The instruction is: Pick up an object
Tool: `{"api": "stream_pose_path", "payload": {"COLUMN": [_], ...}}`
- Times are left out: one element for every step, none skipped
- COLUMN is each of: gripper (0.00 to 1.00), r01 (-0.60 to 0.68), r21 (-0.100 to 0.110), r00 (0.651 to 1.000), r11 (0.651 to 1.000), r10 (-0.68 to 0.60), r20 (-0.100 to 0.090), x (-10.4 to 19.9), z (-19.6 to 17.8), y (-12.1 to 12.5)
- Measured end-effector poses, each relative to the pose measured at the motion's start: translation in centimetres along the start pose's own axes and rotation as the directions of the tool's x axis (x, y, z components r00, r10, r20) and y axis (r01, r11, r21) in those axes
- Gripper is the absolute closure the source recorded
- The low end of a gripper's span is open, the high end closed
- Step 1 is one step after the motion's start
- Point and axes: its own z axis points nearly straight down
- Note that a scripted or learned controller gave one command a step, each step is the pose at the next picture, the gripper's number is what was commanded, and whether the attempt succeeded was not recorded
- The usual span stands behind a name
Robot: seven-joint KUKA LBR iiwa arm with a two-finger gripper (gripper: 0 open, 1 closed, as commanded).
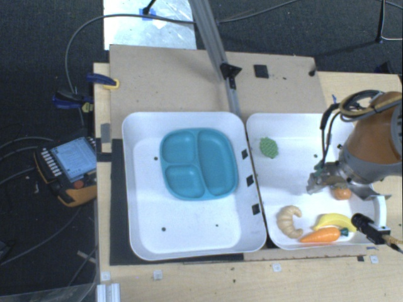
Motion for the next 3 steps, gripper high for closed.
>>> {"api": "stream_pose_path", "payload": {"gripper": [1.0,1.0,1.0], "r01": [0.003,0.003,0.01], "r21": [-0.003,-0.004,-0.001], "r00": [1.0,1.0,1.0], "r11": [1.0,1.0,1.0], "r10": [-0.003,-0.003,-0.01], "r20": [0.001,0.001,-0.002], "x": [0.2,0.2,5.7], "z": [-4.4,-9.8,-11.0], "y": [0.4,0.6,1.8]}}
